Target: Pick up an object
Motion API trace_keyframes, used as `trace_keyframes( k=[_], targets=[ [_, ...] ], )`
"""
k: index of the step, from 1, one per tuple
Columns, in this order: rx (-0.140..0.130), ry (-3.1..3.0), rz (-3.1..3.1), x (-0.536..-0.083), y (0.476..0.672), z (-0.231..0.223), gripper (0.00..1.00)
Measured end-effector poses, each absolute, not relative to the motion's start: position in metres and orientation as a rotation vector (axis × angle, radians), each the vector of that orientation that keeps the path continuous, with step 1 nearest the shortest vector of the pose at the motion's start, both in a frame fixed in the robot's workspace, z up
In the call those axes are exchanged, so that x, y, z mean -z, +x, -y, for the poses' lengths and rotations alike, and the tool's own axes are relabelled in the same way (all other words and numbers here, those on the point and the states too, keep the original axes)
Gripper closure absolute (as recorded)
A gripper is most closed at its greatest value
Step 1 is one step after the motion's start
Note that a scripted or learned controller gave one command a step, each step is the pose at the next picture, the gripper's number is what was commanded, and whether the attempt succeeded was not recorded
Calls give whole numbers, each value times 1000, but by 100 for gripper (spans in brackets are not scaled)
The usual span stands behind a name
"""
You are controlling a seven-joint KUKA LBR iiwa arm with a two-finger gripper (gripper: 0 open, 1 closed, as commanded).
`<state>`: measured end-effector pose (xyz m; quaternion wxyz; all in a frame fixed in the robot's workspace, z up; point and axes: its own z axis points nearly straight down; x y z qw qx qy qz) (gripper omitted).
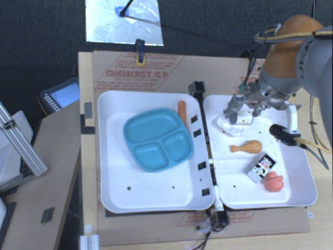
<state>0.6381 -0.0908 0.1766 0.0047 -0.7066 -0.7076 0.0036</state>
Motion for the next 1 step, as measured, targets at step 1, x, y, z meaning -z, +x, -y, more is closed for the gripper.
trace_keyframes(
  k=[1],
  targets=[
    [2,-2219,2226,-184,641,91,0]
  ],
)
